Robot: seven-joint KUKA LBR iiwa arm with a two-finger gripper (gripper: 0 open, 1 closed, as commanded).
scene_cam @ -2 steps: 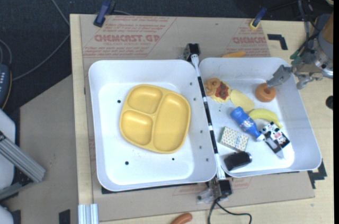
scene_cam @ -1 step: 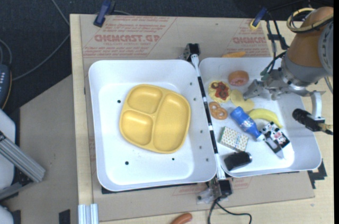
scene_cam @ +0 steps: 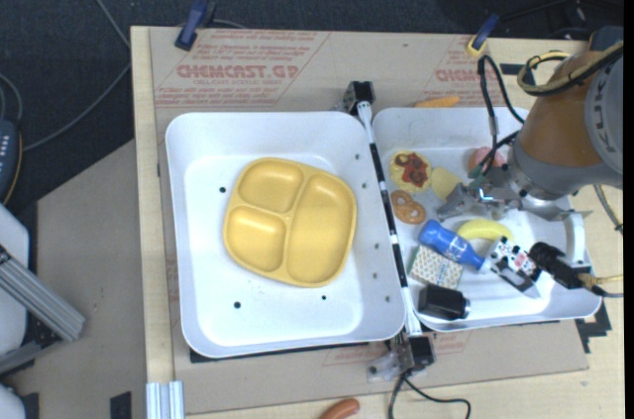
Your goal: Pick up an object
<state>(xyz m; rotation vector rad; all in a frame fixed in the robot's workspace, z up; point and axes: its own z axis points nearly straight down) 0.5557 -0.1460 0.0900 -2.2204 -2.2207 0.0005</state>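
My gripper (scene_cam: 468, 198) reaches down into the right bin (scene_cam: 448, 123), under the grey arm with its orange band (scene_cam: 555, 125). It hangs over the bin's middle, just above a yellow banana (scene_cam: 483, 229) and a blue can (scene_cam: 451, 244). To its left lie a small yellow block (scene_cam: 443, 182), a pizza-like toy (scene_cam: 409, 169) and a brown pretzel piece (scene_cam: 406, 206). A pink object (scene_cam: 481, 157) peeks out behind the arm. Nothing is visibly held.
The left bin (scene_cam: 198, 199) holds a yellow divided plate (scene_cam: 290, 221). Near the right bin's front lie a checkered pouch (scene_cam: 437, 266), a black block (scene_cam: 443, 303) and a white-and-black toy (scene_cam: 515, 261). Cables run along the arm.
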